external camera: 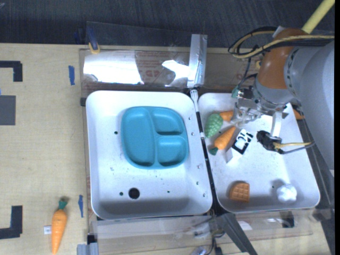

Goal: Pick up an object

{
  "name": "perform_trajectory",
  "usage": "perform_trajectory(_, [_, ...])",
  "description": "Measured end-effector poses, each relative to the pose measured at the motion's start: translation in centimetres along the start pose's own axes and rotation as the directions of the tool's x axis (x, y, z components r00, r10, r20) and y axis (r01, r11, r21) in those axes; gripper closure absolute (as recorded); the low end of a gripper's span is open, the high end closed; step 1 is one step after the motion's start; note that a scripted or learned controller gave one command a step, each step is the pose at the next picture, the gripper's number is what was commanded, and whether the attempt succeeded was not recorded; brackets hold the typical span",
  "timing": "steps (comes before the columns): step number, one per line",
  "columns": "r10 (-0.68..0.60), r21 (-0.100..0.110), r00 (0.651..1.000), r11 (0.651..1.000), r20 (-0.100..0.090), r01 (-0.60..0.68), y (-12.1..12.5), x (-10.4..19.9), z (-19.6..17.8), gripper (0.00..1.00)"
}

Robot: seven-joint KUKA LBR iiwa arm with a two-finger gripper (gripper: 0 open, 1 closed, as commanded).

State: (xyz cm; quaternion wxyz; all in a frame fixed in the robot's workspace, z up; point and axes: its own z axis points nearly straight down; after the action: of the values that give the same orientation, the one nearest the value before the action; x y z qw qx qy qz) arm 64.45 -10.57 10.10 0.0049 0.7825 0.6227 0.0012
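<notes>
end effector [245,114] is seen low in the right bin [303,195], upper right of the frame, just beside a carrot [224,137]; its opening cannot be told.

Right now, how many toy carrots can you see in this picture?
2, perhaps more. One carrot lies on the bench, left of the left bin. Another carrot lies in the right bin beside the gripper, which may hide more.
</notes>
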Motion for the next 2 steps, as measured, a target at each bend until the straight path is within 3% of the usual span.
perform_trajectory(1, [0.0, 0.001, 1.0, 1.0, 0.0, 0.0, 0.0, 0.0, 0.1, 0.0])
perform_trajectory(2, [-0.179, -0.002, 0.984, 0.984, -0.005, 0.179, -5.1, 0.2, 1.1, 0.0])
